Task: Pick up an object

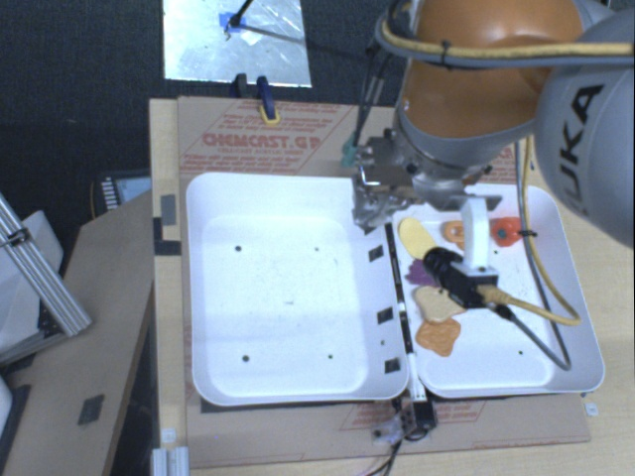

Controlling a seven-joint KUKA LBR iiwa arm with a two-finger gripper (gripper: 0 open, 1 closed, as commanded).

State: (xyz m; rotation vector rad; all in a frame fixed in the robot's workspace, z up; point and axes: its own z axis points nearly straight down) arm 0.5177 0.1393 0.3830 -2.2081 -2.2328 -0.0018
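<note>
The near orange piece (438, 336) is judged light, flat, best pinched edgewise; whether the tool (373, 206) is clenched cannot be told.

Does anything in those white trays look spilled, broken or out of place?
Nothing stands out. The yellow oval piece, tan flat piece and orange flat piece lie inside the right shallow white bin, none spilled over its rim.
</note>
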